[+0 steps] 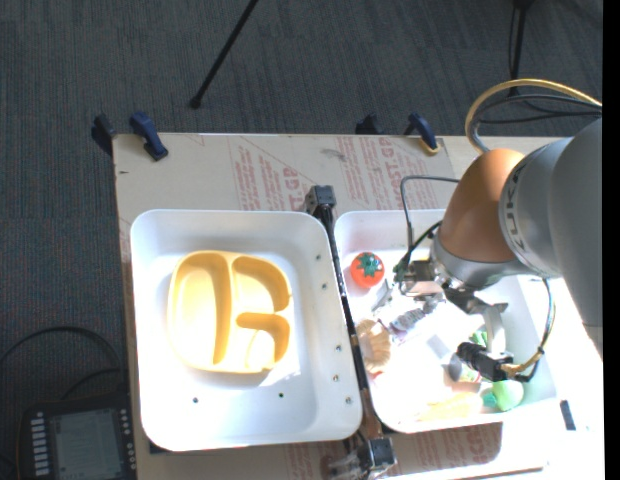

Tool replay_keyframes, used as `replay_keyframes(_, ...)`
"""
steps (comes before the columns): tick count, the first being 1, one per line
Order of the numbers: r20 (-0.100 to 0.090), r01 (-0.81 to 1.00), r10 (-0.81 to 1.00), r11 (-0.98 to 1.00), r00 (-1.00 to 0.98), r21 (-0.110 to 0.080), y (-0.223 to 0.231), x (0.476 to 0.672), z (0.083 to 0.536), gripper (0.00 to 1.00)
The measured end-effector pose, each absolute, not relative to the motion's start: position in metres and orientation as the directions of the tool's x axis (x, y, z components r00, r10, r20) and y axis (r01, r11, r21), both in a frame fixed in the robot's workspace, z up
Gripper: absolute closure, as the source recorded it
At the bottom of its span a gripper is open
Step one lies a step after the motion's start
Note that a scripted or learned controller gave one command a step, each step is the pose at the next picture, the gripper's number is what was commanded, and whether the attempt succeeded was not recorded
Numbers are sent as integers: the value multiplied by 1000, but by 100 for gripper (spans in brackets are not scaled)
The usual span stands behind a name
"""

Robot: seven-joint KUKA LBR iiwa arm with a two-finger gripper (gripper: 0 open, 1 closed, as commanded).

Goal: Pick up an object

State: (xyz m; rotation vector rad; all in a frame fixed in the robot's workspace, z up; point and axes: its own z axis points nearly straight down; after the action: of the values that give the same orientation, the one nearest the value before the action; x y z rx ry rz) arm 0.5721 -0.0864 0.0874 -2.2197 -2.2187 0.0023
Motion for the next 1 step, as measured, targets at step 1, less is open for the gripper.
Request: replay_keyframes(1,1,1000,1000,2,-2,-2,-80,623,88,0)
